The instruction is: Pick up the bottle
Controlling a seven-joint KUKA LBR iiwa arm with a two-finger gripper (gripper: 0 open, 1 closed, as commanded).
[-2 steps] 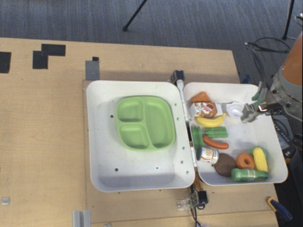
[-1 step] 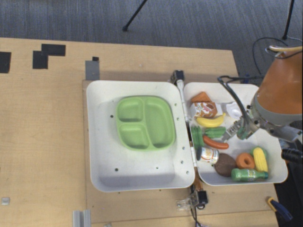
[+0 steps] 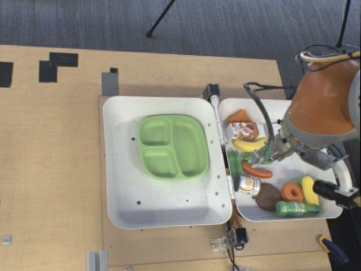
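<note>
The bottle is green with a label and lies on its side near the front edge of the right bin. My gripper hangs low over the middle of that bin, just above a yellow banana and a red sausage. It is up and to the left of the bottle, well apart from it. The grey wrist and the orange band hide the bin's right part.
A green divided plate sits in the left bin. Around the bottle lie a brown lump, an orange ring, a yellow corn cob and a small can. An orange wedge and a white packet are farther back.
</note>
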